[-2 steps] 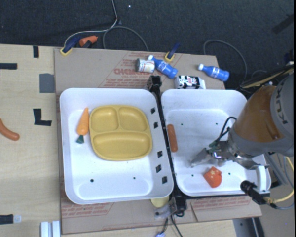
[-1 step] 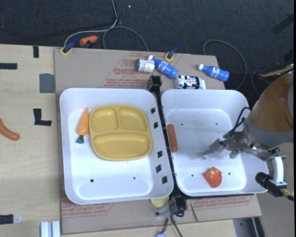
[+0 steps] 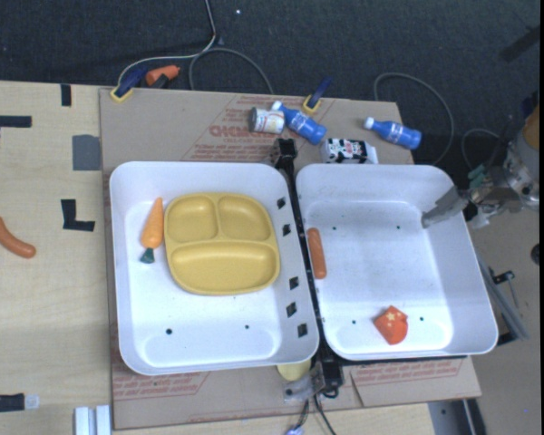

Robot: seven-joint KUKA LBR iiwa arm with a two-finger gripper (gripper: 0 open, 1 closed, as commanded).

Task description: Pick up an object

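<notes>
Camera view: jaws [image 3: 446,208] at right bin [image 3: 367,188] upper-right rim, state cannot be told; strawberry [image 3: 392,325] lies down-left, well apart; nothing gripped.

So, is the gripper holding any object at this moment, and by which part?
Nothing is held. The gripper is at the right bin's upper right rim, apart from the strawberry and the sausage.
</notes>
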